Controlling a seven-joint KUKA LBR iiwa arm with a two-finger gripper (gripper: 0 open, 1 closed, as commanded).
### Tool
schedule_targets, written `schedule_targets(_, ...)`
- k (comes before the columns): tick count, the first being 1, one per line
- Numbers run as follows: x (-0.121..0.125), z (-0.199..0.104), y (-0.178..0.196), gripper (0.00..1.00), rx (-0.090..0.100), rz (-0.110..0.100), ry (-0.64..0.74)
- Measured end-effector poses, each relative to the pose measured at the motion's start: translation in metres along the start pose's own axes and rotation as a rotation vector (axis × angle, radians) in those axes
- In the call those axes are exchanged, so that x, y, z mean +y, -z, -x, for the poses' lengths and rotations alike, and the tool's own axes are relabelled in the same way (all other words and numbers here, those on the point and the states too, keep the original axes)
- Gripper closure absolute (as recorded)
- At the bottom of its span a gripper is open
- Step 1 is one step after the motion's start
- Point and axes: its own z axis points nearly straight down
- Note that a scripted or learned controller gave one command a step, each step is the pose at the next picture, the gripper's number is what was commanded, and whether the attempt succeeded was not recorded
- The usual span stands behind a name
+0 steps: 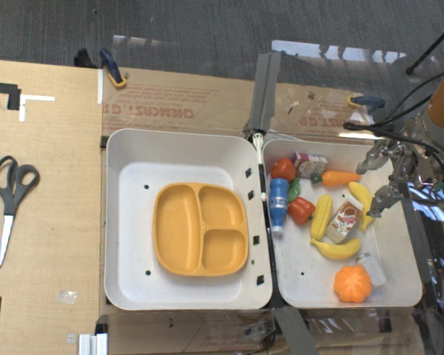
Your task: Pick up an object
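Gripper (377, 184) hangs over the right bin (409, 244) at its 2 o'clock side, fingers spread, nothing between them. Lower fingertip (373, 210) sits just beside a banana (360, 198) and a small packet (344, 221). At 7 o'clock from the packet lies a second banana (335, 250); corn (321, 217) lies at its 9 o'clock. An orange (352, 284) sits at the bin's 5 o'clock. Left bin (121, 227) holds a yellow tray (201, 229).

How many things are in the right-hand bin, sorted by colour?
Yellow: 3 (corn, banana, banana)
Orange: 2 (carrot, round fruit)
Red: 2 (tomato, pepper)
Blue: 1 (bottle)
Other packets: 2 ()
Total: 10
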Motion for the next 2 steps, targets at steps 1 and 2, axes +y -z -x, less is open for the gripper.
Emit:
schedule_targets(1,0.021,-0.003,-0.102,0.00,0.000,0.000,0.063)
schedule_targets(2,-0.028,0.001,-0.130,0.00,-0.007,0.007,0.050)
